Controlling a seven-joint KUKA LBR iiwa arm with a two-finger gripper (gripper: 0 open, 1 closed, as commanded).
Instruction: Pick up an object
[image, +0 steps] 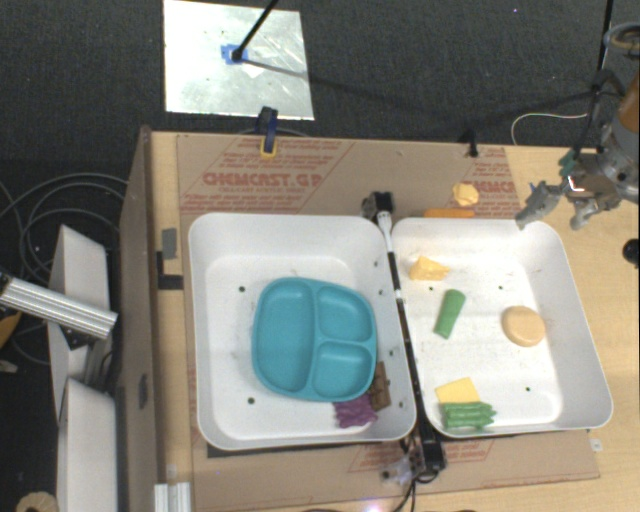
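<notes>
The pincer (562, 205) sits at the far right of the scene, above the far right corner of the right bin (575, 300); its two fingers (532, 206) are spread apart and nothing lies between them; it hangs over the bin rim and the cardboard-covered tabletop (300, 170), apart from every object.

Right bin contents: a yellow wedge (430, 268) near the far left corner; a green cylinder (449, 312) lying near the centre, tilted slightly; a round tan disc (523, 326) to the right of the cylinder, well apart from it; a yellow block (457, 390) at the near edge, touching a green ribbed piece (467, 415) just nearer still (possibly a toy bean pod; the shape is too small to confirm).

Left bin (215, 300) contents: a teal divided plate (314, 338) with three compartments, occupying the centre; a purple item (352, 412) and a brown item (380, 390) at the plate's near right edge, against the bin wall.

Outside the bins, on the tabletop beyond the right bin: a yellow lump (465, 193) and an orange strip (449, 212) just beside it.
</notes>
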